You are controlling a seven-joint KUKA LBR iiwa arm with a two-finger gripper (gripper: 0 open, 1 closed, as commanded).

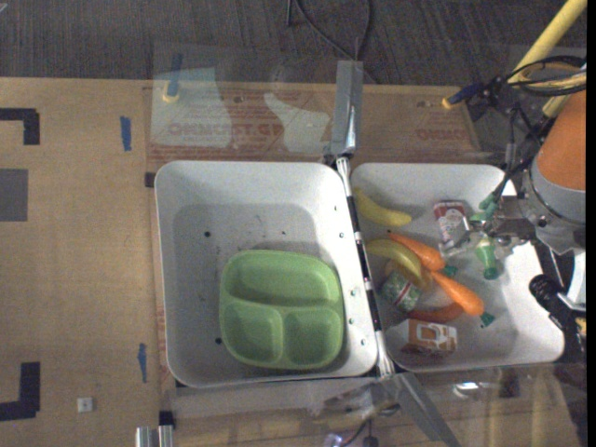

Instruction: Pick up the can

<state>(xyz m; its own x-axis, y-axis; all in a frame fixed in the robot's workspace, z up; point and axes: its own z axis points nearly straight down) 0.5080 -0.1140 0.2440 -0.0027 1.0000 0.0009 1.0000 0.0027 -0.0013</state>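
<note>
Green-labelled can (401,292), tilted, among carrots (438,268)

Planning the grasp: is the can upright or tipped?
Tipped: the can lies on its side in the right bin, its patterned wall facing up.

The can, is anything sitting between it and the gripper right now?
Yes. The can lies low in the right bin, and an orange carrot lies between it and the gripper, a banana against it.

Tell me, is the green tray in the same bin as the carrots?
No. The green tray lies in the left bin, while both carrots lie in the right bin.
</note>
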